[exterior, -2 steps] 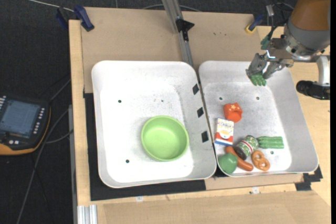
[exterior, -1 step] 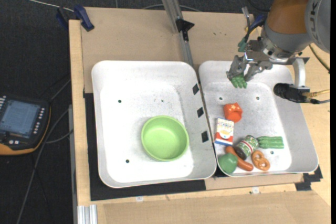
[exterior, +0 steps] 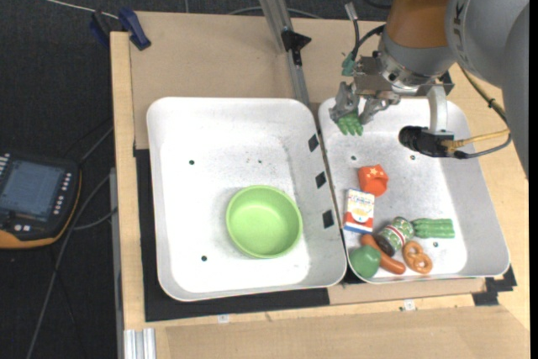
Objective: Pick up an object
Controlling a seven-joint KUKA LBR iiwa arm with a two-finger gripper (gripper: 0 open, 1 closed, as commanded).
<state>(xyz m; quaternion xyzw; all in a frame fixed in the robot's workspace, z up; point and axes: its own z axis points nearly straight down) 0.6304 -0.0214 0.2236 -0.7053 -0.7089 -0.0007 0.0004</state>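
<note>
My pincer (exterior: 351,115) is clamped on a small green toy (exterior: 350,126), lifted over the far left corner of the right bin (exterior: 479,206). I judge it best to rise straight and slowly, clear of the rim.

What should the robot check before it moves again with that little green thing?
1. Green thing between the fingers of the end effector: ok, it hangs at the fingertips.
2. Firmness of the grip: cannot tell, too small to see.
3. Lifted off the right bin: cannot tell from this slanted view.
4. Other toys out of the way: ok, the red pepper, small carton and pretzel lie nearer the front.
5. Drop spot in the left bin: ok, the green bowl sits open near its front.
</note>
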